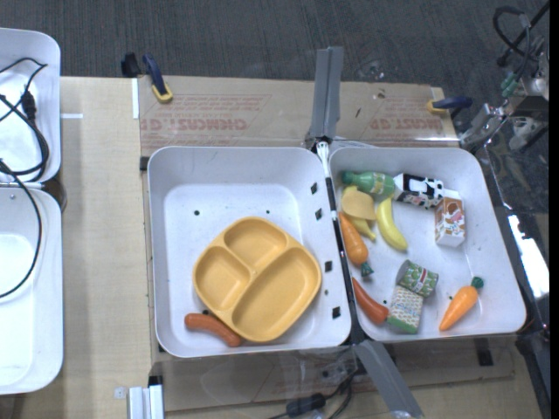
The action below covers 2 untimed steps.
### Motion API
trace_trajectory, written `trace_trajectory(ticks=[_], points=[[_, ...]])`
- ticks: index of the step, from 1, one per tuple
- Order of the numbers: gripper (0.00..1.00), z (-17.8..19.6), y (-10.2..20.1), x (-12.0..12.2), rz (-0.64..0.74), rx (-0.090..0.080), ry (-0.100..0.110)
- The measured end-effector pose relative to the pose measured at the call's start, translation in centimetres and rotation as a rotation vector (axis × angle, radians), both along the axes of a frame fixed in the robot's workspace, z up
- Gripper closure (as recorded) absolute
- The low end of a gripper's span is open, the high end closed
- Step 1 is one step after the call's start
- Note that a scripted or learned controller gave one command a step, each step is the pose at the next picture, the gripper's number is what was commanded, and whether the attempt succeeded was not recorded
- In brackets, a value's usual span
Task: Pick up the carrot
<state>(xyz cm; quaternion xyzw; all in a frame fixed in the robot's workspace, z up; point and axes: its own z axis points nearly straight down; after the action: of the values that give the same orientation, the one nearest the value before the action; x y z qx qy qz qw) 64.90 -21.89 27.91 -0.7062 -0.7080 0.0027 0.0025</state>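
Camera view, from the left: a smooth yellow divided plate [257,278] fills the left bin [166,234]. In the right bin [498,234], past a curved banana [390,224], the tapered orange carrot [459,306] lies, probably plastic, near the front right corner.

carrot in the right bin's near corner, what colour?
Orange body with a small green top; the carrot shows in the camera view.

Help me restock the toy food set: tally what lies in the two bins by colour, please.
Orange: 4 (carrot, second carrot, sausage, sausage)
Yellow: 3 (divided plate, banana, small piece)
Green: 3 (bottle, two cartons)
White: 2 (cow-print carton, red-printed carton)
Total: 12
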Motion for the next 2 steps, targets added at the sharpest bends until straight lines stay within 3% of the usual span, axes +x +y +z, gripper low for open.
trace_trajectory(ticks=[1, 2], points=[[0.0, -8.1, -0.3, -7.6, 0.144, 0.002, 0.0], [0.0, -11.2, -0.3, -14.4, 0.216, 0.004, -0.001]])
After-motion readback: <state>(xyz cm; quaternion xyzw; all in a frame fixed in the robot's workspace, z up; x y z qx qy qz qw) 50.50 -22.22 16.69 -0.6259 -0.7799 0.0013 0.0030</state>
